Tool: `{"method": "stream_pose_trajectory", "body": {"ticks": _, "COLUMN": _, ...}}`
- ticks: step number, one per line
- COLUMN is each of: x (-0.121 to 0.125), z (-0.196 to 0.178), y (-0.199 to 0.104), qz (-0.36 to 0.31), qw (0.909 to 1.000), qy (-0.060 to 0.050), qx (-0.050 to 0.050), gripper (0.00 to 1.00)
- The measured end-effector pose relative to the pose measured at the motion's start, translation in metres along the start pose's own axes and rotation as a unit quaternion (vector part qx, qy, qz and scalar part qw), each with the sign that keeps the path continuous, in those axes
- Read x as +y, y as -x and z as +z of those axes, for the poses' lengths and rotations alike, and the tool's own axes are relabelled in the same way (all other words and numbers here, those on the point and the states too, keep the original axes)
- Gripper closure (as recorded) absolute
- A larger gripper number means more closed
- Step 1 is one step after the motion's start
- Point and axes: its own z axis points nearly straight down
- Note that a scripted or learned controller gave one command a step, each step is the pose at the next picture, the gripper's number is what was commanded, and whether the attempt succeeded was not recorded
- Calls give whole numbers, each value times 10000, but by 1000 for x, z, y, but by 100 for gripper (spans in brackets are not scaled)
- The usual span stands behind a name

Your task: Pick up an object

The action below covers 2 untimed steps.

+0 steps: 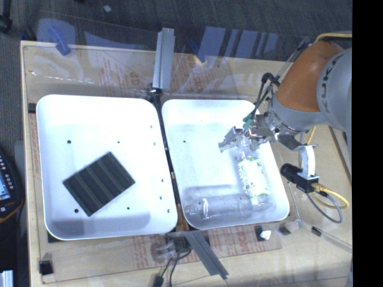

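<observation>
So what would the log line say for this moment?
tool: over right bin, above bottle | second bottle: front edge | left bin: dark pad

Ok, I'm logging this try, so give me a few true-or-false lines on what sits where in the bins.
1. The black pad lies in the left bin. True.
2. The clear bottle lies in the left bin. False: it lies along the right bin's near wall.
3. The gripper is over the right bin. True.
4. The labelled bottle lies beside the pad. False: it lies in the right bin, below the gripper in the view.
</observation>
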Motion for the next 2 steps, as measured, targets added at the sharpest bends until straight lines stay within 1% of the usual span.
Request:
{"method": "stream_pose_trajectory", "body": {"ticks": 1, "x": 1, "z": 10, "y": 3, "qz": -504, "qw": 9987, "qy": -7, "qx": 5, "gripper": 0}}
{"method": "stream_pose_trajectory", "body": {"ticks": 2, "x": -36, "z": 1, "y": 9, "qz": 296, "qw": 9996, "qy": -6, "qx": 2, "gripper": 0}}
